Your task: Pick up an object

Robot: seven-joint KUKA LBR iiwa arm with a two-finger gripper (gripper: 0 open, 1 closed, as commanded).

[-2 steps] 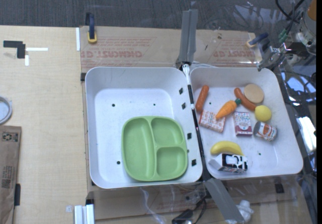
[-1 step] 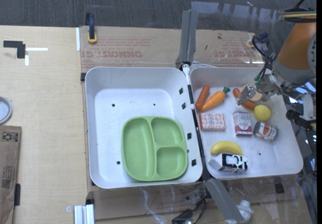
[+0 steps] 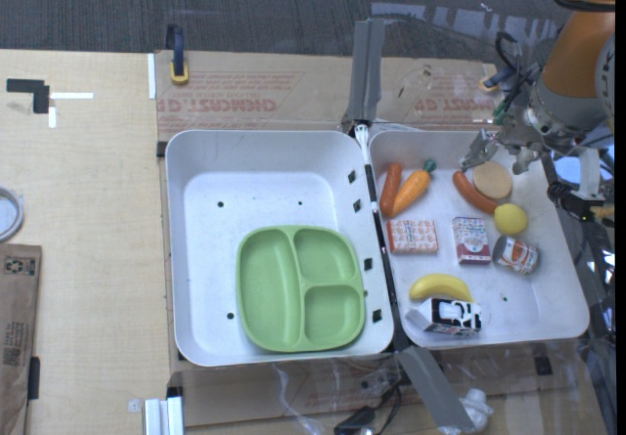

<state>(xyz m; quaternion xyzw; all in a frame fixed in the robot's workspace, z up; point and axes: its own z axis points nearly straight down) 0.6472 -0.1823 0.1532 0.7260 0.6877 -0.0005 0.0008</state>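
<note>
Gripper [image 3: 486, 152] detail blurred above round bun [image 3: 492, 180], sausage [image 3: 472, 193].

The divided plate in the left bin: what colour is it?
Light green, plain with no pattern; the plate shows clearly in the camera view.

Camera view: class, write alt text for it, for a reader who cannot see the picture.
A grey and orange robot arm's gripper hangs over the far side of the right white bin, above a sausage and a round bun, among toy foods including two carrots, a lemon and a banana. The left bin holds a green divided plate.
</note>
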